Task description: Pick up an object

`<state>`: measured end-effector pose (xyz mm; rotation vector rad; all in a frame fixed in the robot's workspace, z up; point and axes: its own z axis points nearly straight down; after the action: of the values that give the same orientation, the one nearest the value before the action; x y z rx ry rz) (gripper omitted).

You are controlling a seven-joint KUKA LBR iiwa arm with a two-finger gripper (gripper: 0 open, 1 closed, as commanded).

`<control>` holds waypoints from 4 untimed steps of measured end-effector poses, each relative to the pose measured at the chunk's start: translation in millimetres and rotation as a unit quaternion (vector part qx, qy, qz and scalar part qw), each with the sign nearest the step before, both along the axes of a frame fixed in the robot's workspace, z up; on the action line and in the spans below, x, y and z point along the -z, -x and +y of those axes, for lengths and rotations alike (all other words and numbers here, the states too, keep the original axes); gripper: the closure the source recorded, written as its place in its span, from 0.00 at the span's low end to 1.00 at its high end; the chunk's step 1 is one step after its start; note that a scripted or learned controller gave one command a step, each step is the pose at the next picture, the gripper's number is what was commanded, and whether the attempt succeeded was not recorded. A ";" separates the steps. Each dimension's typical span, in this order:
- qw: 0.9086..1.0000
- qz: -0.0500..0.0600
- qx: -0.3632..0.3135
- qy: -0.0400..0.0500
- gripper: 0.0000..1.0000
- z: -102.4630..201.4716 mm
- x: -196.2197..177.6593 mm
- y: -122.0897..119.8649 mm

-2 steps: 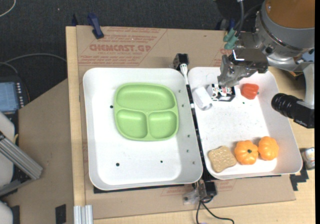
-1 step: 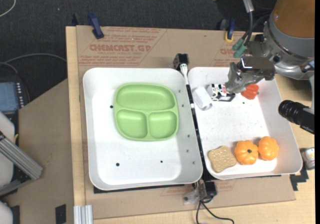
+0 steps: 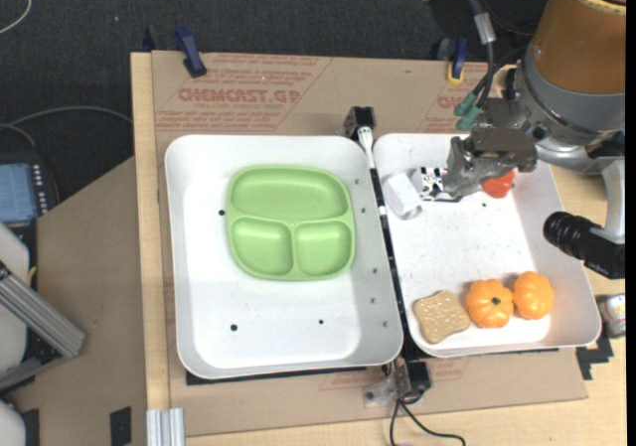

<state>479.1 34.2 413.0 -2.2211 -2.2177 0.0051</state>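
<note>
So far nothing looks lifted: a red object lies in the right bin, partly under my hand, beside a white cup. I cannot tell the hand's state. The grasp and lift remain.

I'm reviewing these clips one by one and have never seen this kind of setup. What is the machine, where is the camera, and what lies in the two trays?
One fixed camera looks down at a slant. The robot arm reaches in from the right; its gripper hangs over the right bin. That bin holds a white cylinder, a small black-and-white item, a red object partly hidden by the gripper, a cracker-like piece and two small orange pumpkins. The left bin holds a green divided plate. I cannot see anything held.
</note>
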 end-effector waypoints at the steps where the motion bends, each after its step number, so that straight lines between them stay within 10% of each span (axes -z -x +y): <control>1: 1.000 -0.001 0.000 0.000 1.00 -4.9 -0.3 -0.2; 4: 1.000 -0.004 -0.001 0.000 1.00 9.7 -10.7 -0.5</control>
<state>479.6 44.0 423.7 -2.2234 -2.2240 -0.0040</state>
